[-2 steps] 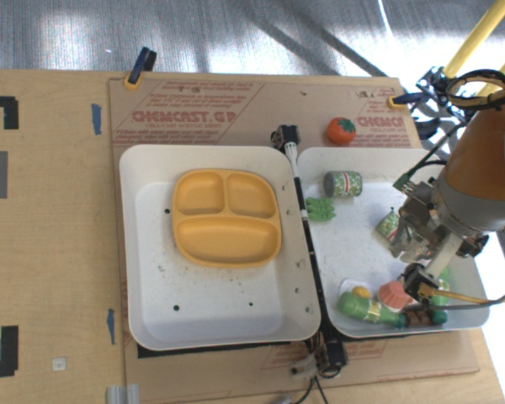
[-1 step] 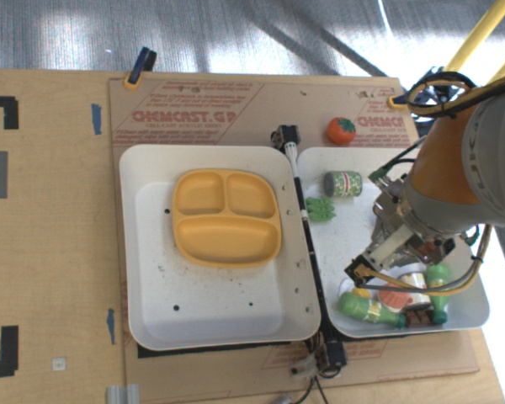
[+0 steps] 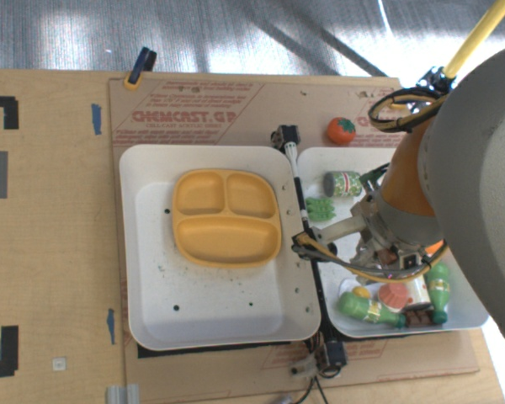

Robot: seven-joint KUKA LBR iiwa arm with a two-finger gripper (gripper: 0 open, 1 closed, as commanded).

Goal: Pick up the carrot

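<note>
Cardboard sheeting covers the desk (image 3: 59,225), where two shallow white bins sit side by side. On the left, the left bin (image 3: 151,310) carries a yellow divided plate (image 3: 226,217); the right bin (image 3: 471,314) holds a jumble of toy food under the grey arm (image 3: 480,167). Its jaws, near (image 3: 387,263), hang low over that clutter, but wrist and cables hide them, so whether they are apart or together cannot be told. A sliver of orange (image 3: 436,247) just beside the wrist, against the arm, may be the carrot; too little shows to be sure. If it is a plastic toy like the green bottle (image 3: 370,310) and can (image 3: 343,183) nearby, it is probably light, stiff and somewhat slick, best pinched across its thicker end. A toy tomato (image 3: 341,130) lies outside the bins.
</note>
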